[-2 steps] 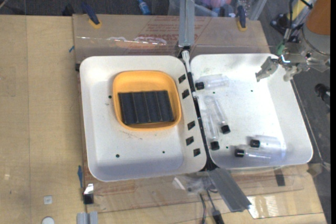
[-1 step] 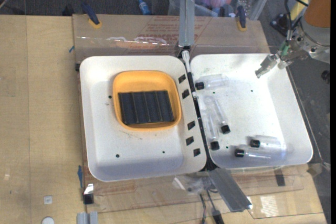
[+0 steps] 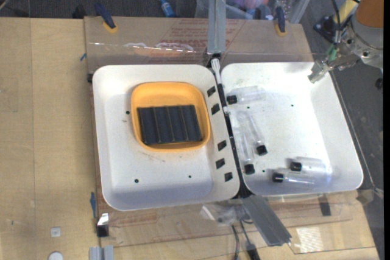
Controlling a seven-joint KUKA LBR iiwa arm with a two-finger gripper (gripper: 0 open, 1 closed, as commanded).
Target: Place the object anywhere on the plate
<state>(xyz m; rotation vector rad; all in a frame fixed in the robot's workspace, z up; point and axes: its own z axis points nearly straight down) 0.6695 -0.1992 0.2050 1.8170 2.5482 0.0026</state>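
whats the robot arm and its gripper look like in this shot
At the picture's upper right, the arm shows a rounded orange band above a grey wrist section. A thin dark cable loops beside it. The small, pale grey metal two-finger gripper juts out toward the right white bin.

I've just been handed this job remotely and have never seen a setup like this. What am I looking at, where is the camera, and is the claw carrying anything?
You have one camera, fixed above a wooden bench and looking down at a slant. On the bench sit two shallow white bins side by side. The left bin holds an orange plate with a dark ribbed block lying on it. The right bin holds several clear plastic tubes with black caps, lying loose near its lower and left parts. The machine is a robot arm entering from the right; its claw is the small grey part above the right bin's top corner. I see nothing between its fingers, though it is too small to judge whether they are open.
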